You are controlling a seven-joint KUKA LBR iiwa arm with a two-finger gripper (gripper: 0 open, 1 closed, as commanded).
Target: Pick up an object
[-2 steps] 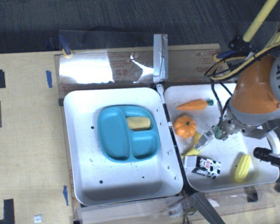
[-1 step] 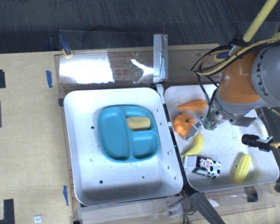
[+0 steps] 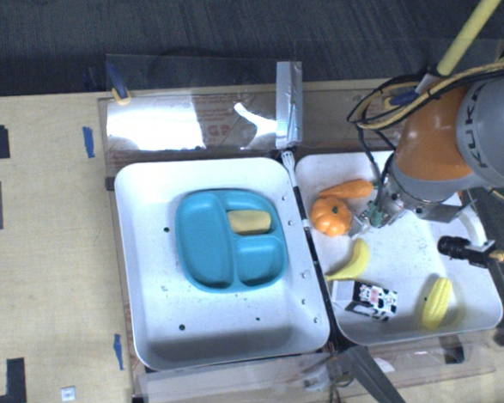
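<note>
Orange band of arm (image 3: 433, 145) looms highest; gripper (image 3: 376, 216) low in right bin (image 3: 479, 310), just right of toy pumpkin (image 3: 330, 216). Finger state: cannot tell.

In the right bin (image 3: 488, 309), clutter crowds the divider wall (image 3: 310, 235): a small orange pumpkin (image 3: 331, 217) and a carrot (image 3: 347, 189) sit nearest it at the far end, a banana (image 3: 351, 261) just beside it mid-bin, and a black-and-white box (image 3: 375, 300) close to it at the near end. A yellow lemon-like fruit (image 3: 436, 301) lies well away from the divider, near the front rim. Open white floor runs between banana and fruit. The arm (image 3: 442, 144) and its cables (image 3: 391, 100) overhang the far corner. Across the divider, a blue compartment plate (image 3: 212, 242) fills the left bin's (image 3: 143, 247) centre, bare margins ringing it.
</note>
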